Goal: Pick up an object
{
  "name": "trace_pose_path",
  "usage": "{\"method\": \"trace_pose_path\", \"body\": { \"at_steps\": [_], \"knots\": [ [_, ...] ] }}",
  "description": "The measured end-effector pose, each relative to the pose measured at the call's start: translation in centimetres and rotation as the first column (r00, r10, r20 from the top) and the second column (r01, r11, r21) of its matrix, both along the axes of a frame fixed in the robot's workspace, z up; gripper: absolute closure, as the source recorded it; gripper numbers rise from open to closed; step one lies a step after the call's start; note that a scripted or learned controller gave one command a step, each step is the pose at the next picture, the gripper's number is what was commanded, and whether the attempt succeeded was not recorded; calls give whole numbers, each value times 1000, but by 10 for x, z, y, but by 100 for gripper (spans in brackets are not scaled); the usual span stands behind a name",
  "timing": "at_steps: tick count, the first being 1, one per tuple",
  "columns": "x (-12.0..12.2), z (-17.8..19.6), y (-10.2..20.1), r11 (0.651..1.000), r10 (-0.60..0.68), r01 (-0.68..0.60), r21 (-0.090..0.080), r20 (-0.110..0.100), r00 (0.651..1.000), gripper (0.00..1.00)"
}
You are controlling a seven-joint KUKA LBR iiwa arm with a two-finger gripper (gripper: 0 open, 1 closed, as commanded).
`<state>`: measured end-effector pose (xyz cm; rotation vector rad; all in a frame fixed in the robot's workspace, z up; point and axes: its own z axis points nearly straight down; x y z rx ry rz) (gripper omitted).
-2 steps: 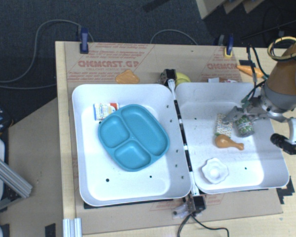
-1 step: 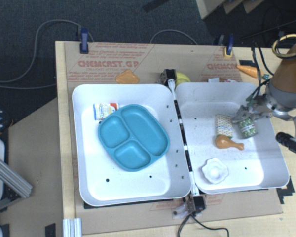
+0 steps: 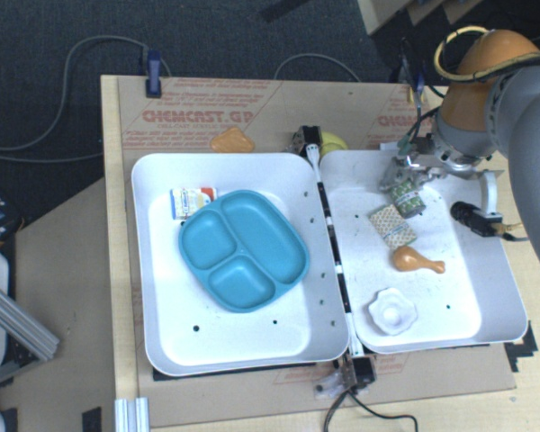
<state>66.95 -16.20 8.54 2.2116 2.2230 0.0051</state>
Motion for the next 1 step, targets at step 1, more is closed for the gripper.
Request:
{"method": "trace_pose_path", "body": {
  "at_steps": [1],
  "knots": [
    [-3, 101, 84, 1000, -3, 3, 1, -5, 1000, 100]
  ]
}}
